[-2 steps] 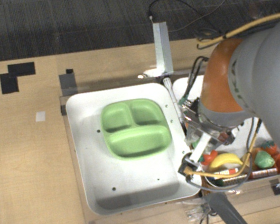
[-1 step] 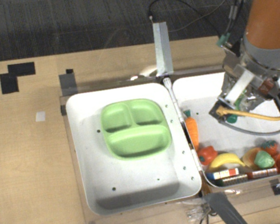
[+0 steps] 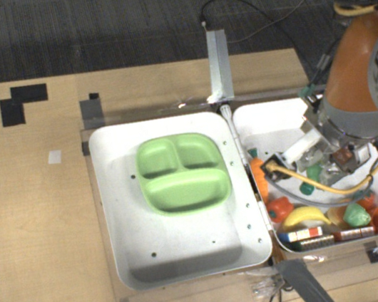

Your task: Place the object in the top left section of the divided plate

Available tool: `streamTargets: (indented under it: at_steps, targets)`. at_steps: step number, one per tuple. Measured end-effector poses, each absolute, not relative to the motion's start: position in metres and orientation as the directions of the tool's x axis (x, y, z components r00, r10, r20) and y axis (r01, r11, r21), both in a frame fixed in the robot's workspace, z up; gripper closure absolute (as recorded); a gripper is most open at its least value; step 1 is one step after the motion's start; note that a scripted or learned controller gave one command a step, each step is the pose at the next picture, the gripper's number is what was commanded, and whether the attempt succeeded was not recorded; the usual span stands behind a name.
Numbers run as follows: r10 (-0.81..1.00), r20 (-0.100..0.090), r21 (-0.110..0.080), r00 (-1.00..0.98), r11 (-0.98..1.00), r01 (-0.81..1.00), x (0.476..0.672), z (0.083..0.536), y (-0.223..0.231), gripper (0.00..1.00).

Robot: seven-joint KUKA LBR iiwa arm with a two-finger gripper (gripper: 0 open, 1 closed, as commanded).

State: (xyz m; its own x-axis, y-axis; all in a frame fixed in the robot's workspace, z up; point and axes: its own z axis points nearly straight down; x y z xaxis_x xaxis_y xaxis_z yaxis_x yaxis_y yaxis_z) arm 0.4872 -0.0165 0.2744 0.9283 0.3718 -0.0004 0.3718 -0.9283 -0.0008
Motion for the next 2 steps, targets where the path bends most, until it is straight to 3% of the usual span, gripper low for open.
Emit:
streamTargets:
  at_steps: [1, 2]
  targets:
    - [0.208, -0.002, -0.002, 0.978, -0.978, 0.208, 0.486, 0.170, -0.085, 1.00]
    - [0.207, 0.002, 0.000, 0.978, -0.978, 0.207, 0.604, 0.293, -0.070, 1.00]
